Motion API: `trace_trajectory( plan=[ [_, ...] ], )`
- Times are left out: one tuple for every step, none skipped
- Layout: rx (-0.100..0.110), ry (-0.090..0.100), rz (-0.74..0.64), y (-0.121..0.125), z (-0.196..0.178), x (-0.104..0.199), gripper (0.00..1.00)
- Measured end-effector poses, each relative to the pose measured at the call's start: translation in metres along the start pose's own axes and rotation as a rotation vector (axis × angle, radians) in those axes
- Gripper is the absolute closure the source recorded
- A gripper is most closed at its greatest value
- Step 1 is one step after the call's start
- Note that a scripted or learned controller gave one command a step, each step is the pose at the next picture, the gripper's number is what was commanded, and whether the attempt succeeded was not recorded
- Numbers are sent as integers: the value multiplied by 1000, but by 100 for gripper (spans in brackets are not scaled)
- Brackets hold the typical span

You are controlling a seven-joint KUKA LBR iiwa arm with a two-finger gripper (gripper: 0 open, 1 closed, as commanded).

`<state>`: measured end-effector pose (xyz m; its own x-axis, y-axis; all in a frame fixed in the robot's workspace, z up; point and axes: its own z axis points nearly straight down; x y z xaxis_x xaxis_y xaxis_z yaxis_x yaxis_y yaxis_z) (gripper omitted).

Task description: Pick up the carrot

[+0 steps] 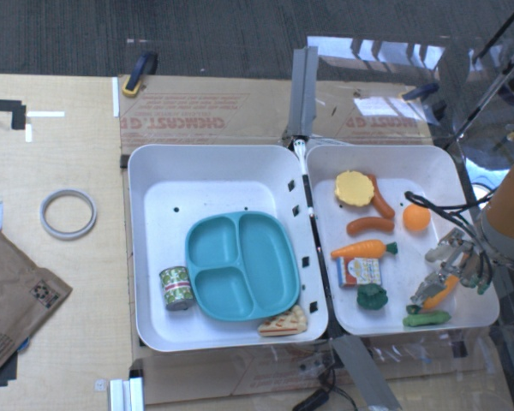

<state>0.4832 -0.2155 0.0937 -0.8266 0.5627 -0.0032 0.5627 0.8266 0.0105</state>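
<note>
Near edge: green pickle sits just below your gripper.
Grip: grasping a small orange piece.
Carrot: lies left of gripper, long axis left-right.

Orange carrot with green top, lying flat, tip pointing left, mid right bin, touching nothing.

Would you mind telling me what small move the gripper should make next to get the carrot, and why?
Probably shift toward the bin divider, to above the carrot. The gripper sits low near the right bin's outer corner, over a small orange piece, while the carrot lies mid-bin, beside the sausage and carton.
</note>
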Motion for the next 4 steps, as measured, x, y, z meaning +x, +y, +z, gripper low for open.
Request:
trace_trajectory(
  plan=[
    [8,5,-400,24,4,-44,0],
    [9,2,-108,63,4,-96,0],
    [9,9,-436,122,5,8,0],
    [8,10,-433,122,-2,7,100]
  ],
)
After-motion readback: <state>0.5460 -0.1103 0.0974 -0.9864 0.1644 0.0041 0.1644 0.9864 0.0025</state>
